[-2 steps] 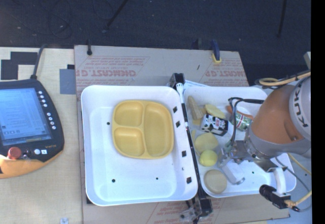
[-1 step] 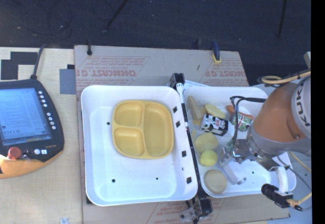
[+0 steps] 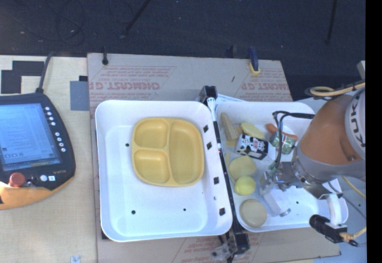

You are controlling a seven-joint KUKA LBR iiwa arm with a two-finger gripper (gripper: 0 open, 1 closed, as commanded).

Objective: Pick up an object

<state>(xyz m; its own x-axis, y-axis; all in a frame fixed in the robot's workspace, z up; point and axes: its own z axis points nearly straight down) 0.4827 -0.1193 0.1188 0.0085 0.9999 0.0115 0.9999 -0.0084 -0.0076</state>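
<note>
On the cardboard-covered counter (image 3: 179,77), the claw (image 3: 276,183) hovers beside a round yellow fruit (image 3: 245,185); grip state unclear; next, descend and close.

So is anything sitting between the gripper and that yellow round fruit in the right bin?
Nothing visible does. The gripper hangs in the right bin, just right of the yellow round fruit, with bare bin floor between them. The pale disc lies below that line.
</note>
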